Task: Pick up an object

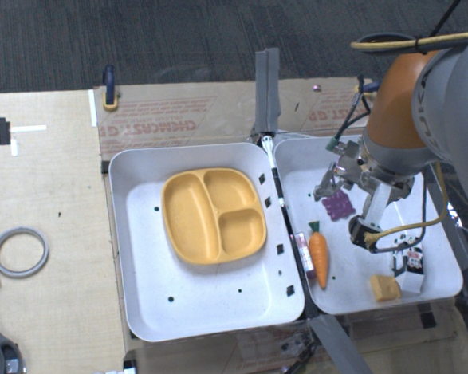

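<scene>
From above, the arm is reaching in from the right over the right bin. Its gripper is hanging over the upper left part of that bin, just above a small purple object that is lying on the bin floor. Whether the gripper is touching the purple object is not clear, and how far the hand is spread cannot be told from this angle; nothing is visibly sitting in its grasp.

A toy carrot is lying lengthwise near the bin's left wall, its green top pointing away from the viewer. Just beside it, against the wall, a slim tube is lying parallel. A tan block is sitting near the front edge, and a small black-and-white item is resting close to it on the right.

In the left bin a yellow divided plate is lying flat, near the middle.

On the bench to the left, a grey ring is lying well apart from both bins.
</scene>
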Robot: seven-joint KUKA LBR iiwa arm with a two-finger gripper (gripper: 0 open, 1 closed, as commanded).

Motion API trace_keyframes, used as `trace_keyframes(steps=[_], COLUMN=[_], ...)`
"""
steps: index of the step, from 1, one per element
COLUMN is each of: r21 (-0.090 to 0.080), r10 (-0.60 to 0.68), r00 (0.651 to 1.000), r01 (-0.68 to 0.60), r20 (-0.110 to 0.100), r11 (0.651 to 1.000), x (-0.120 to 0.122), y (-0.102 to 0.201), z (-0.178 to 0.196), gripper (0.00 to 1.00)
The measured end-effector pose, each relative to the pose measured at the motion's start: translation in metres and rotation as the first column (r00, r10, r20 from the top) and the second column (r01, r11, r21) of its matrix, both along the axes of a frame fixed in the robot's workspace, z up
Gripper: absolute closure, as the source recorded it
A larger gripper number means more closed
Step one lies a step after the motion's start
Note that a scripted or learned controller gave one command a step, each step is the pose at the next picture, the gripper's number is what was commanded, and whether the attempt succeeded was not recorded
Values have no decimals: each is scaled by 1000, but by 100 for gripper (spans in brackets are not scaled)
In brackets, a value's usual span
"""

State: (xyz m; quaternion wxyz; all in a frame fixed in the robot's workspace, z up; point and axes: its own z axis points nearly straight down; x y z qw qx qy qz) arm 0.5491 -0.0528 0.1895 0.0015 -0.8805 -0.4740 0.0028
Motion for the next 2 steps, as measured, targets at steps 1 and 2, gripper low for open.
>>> trace_keyframes(steps=[1,2], r21=[-3,-3], r10=[-430,-343], r00=[903,939], r01=[430,343], r20=[0,1], r11=[903,939], x=[-27,-51], y=[-43,-21], z=[-100,0], gripper=[0,0])
